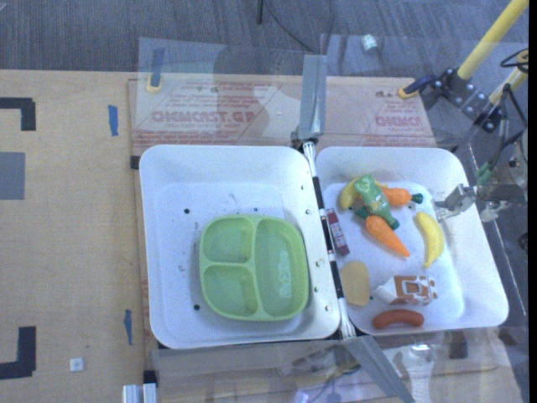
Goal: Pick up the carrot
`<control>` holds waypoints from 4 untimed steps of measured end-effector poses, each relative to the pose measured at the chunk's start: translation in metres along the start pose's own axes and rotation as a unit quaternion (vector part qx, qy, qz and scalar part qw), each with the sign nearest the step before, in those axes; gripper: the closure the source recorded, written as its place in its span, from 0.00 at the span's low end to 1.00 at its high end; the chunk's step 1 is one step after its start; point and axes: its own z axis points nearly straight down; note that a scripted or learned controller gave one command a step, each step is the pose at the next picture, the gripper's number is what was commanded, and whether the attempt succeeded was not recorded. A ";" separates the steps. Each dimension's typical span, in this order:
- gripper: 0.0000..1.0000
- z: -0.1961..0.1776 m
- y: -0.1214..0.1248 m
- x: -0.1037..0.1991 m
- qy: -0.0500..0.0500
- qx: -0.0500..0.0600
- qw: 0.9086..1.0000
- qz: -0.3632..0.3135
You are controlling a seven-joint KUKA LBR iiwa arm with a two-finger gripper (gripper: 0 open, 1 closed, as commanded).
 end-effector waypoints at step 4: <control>1.00 0.048 -0.007 0.143 0.000 0.001 0.987 0.162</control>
